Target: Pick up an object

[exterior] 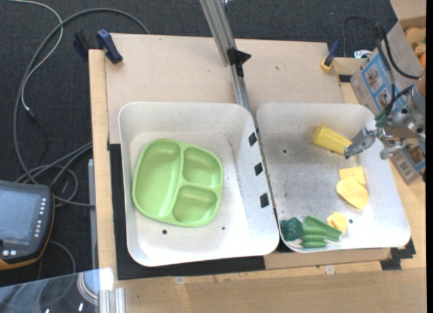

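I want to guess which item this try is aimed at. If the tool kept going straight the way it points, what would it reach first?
Probably the yellow block: the tool points left at it, its tip near the block's right end. Height above the right bin is unclear.

The pale wooden bench (176, 68) carried two shallow white plastic bins — the left bin (128, 129) touching the right bin (298, 112) — with blue clamps (108, 44) behind the left bin.

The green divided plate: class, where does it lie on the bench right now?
The green divided plate lies flat in the left bin, towards its left side, far from the yellow block and the gripper over the right bin.
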